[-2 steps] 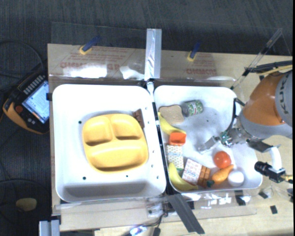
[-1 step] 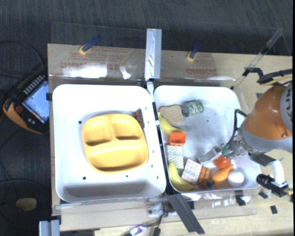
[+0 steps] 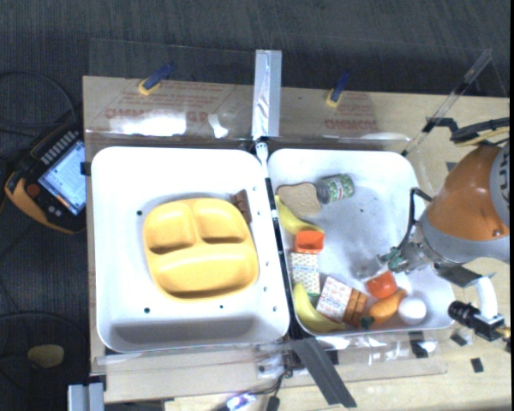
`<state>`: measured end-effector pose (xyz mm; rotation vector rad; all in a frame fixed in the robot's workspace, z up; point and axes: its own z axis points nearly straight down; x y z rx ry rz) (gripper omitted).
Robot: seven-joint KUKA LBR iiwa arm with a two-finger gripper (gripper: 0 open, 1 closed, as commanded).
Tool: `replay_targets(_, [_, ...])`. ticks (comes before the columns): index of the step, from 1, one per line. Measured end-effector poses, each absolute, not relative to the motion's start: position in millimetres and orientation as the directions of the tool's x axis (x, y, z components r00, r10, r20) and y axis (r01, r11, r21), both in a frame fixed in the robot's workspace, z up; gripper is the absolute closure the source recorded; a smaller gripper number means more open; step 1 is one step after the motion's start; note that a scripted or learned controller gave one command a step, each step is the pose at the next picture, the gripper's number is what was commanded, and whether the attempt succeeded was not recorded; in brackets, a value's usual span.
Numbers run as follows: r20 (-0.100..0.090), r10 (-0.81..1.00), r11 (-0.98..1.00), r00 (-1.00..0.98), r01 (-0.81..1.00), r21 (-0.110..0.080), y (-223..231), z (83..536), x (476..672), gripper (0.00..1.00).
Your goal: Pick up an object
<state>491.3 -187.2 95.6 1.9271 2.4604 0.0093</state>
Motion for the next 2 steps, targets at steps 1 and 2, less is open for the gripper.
replay_targets(1, [0.003,0.933,0.359,-0.359,0.933,-0.004,-126.4,141.4,499.7,1.0])
replay_targets(2, [-0.001,0.998,0.065,-0.065,0.998,-0.006,-41.3,214.9,497.5,1.0])
